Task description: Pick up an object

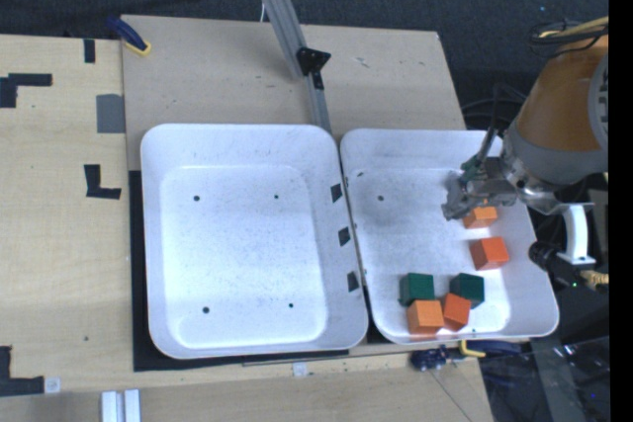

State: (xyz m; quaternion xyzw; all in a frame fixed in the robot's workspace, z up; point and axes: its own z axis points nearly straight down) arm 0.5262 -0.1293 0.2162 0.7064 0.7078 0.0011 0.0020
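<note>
The gripper hangs low over the upper right part of the right bin, reaching in from the right under the orange-banded wrist. An orange block lies right beside the fingertips, partly covered by them; whether it is gripped is not clear. A second orange block lies just below it. Near the bin's front edge sit two dark green blocks and two orange blocks in a cluster.
The left bin stands beside the right one, with black clips along the seam between them. A grey metal pole slants across the bench behind the bins. Cables and arm parts crowd the right edge.
</note>
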